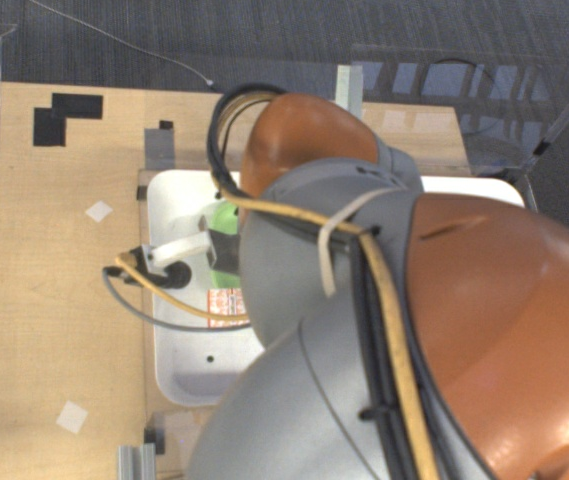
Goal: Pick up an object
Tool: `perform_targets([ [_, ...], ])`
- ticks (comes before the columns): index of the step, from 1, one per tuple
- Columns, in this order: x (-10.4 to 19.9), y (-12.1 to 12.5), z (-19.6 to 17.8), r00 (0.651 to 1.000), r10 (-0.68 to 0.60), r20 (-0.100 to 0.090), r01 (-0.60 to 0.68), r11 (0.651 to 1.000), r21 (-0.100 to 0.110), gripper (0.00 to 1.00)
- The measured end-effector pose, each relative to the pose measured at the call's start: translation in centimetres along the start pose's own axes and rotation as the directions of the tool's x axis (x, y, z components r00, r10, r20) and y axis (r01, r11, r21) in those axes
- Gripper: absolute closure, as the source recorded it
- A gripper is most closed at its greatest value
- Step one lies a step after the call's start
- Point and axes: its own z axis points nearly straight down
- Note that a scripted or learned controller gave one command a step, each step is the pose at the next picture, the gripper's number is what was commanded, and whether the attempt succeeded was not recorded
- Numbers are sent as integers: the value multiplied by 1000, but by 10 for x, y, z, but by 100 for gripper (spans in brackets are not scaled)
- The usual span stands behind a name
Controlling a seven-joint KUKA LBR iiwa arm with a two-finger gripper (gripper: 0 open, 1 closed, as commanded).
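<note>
Nearest to you is the arm (344, 368), which covers the lower right of the view with its grey shell and its large orange band (524, 308). A yellow cable (389, 298) and a black one run along it. Under the arm, to the left, you see the left bin (169, 368), and the arm reaches down into it. At the arm's end there is a dark part that seems to be the claw (226, 256). You cannot tell from here if it is apart or together, or if it is clamped on anything. Just beside it a white fitting (176, 252) with looping cables sticks out to the left, over the rim of the bin. Below the dark part, a flat packet with red print (226, 304) lies on the bin floor, partly hidden by the arm. Just above the dark part a green object (226, 216) sits in the bin, touching it or very near. Around the bin is the wooden desk (54, 318), with small white squares (97, 210) and black marks (64, 116) on it. A strip of the right bin (464, 184) shows behind the arm. Farthest is the dark carpet (264, 18).
</note>
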Motion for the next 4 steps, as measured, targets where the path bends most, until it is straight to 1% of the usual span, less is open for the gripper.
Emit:
perform_targets([
  [1,1,0,-73,881,-473,-3,473,881,-2,100],
  [2,0,0,-29,981,-192,1,192,981,-1,100],
  [3,0,0,23,1000,-1,2,1,1000,-1,100],
  [4,1,-1,11,1000,-2,-2,2,1000,2,100],
])
